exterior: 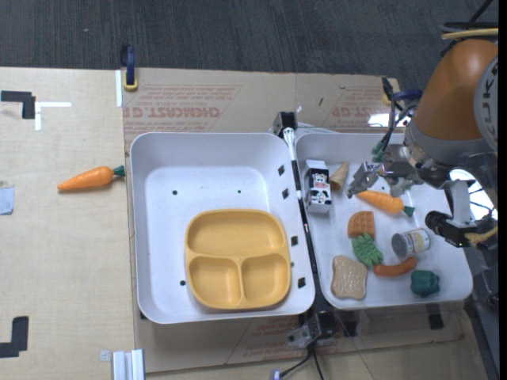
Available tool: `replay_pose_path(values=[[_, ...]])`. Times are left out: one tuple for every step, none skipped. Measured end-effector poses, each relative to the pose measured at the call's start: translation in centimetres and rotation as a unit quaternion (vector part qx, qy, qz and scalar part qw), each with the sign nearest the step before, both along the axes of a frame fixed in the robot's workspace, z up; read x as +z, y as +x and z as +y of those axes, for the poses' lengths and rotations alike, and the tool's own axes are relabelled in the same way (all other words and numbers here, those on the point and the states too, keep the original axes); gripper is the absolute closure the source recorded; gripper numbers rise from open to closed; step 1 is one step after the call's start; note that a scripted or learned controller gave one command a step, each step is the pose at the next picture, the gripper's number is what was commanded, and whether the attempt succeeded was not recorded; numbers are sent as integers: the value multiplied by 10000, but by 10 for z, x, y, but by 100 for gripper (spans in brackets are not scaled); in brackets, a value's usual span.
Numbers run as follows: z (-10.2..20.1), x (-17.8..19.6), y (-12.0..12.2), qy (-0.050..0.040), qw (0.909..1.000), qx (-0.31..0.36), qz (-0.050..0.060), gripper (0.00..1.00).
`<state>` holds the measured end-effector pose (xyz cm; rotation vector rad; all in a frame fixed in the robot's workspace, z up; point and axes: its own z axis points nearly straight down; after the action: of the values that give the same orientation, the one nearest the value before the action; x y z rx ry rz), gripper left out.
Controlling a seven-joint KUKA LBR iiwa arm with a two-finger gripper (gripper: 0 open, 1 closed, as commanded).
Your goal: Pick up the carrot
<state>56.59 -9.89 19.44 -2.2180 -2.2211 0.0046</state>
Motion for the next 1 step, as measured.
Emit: replay_pose_path(values=[[-14,-70,25,-3,9868,-1617,5,0]])
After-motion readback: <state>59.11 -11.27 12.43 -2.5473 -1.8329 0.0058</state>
